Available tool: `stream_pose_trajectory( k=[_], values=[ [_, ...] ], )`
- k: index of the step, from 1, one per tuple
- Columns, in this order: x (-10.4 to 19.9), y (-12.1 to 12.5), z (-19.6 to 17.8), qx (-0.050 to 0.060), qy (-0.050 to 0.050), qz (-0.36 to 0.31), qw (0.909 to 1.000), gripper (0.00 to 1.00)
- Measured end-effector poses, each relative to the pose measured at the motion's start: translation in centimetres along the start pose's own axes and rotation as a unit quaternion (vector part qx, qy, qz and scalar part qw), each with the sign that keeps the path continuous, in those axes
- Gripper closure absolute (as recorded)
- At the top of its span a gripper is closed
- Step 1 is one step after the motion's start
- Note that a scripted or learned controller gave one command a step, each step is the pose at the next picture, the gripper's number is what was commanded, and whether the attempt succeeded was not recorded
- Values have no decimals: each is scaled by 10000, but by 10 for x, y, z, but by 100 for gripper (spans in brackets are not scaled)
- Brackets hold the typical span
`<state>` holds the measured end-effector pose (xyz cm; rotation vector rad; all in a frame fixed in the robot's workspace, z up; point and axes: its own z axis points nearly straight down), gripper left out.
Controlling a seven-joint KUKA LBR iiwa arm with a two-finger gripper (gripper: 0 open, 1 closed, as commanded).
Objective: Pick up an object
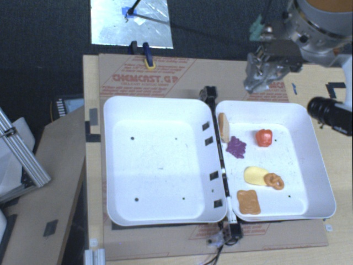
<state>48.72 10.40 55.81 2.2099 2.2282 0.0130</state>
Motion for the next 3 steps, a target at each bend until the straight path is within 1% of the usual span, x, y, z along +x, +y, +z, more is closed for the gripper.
stream_pose_trajectory(
  k=[3],
  values=[
    [1, 1, -34, -35, 17, -45, 10000, 100]
  ],
)
